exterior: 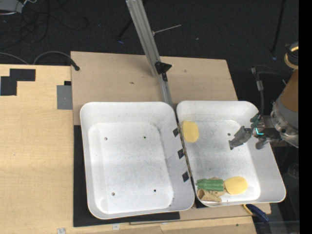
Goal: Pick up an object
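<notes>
Nearest to us, at the front edge of the right bin [222, 112], we see three small things bunched together: a green toy [211, 184] lying flat, a tan crumpled piece [211, 195] just in front of and touching it, and a round yellow object [236, 185] just beside the green one on its right. A bit of blue and yellow [254, 210] pokes out from under that bin's front lip; we cannot tell what it is.

Further back in the same bin, a second yellow object [190, 131] rests against the left wall, beside the black clips on the seam where the two bins meet. The left bin [97, 112] shows a speckled white floor with a few dark dots.

The claw [241, 138] hangs over the right side of the right bin, well apart from every object there. Its dark fingers point left and slightly down; we cannot tell whether they are apart or together, and we see nothing between them. A teal light glows on the wrist behind it.

We read no brand, label or writing anywhere.

Both bins sit on a black mat on a pale wooden tabletop [122, 77]. A lighter wood panel [34, 145] with black and grey patches lies to the left. A slanted aluminium rail [146, 38] rises behind the bins. Beyond it, the floor is dark carpet with cables.
</notes>
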Controlling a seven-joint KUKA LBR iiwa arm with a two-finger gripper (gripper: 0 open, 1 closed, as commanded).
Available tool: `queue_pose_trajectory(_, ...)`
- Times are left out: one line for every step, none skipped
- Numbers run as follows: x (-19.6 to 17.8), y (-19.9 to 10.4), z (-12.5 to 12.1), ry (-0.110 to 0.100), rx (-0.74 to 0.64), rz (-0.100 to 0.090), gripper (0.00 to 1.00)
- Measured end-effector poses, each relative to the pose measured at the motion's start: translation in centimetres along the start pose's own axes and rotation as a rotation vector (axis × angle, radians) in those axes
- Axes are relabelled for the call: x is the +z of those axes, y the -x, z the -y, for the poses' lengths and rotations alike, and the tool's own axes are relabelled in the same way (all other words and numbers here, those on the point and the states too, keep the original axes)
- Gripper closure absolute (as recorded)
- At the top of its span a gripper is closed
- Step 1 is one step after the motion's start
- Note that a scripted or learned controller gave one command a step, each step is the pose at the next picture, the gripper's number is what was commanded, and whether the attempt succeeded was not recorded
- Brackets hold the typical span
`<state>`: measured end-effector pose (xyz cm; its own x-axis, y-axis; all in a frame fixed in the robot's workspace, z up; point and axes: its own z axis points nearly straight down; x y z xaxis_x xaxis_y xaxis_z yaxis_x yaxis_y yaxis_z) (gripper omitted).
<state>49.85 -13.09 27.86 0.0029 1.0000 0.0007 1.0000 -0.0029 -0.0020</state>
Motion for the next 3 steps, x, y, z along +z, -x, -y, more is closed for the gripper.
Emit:
queue_pose_trajectory(4.5, 0.1, -0.5, -0.006, -0.003, -0.001, 0.00)
queue_pose_trajectory(10.8, -0.2, 0.1, -0.008, -0.003, -0.002, 0.00)
queue_pose_trajectory(15.8, -0.8, -0.5, -0.007, -0.002, -0.002, 0.00)
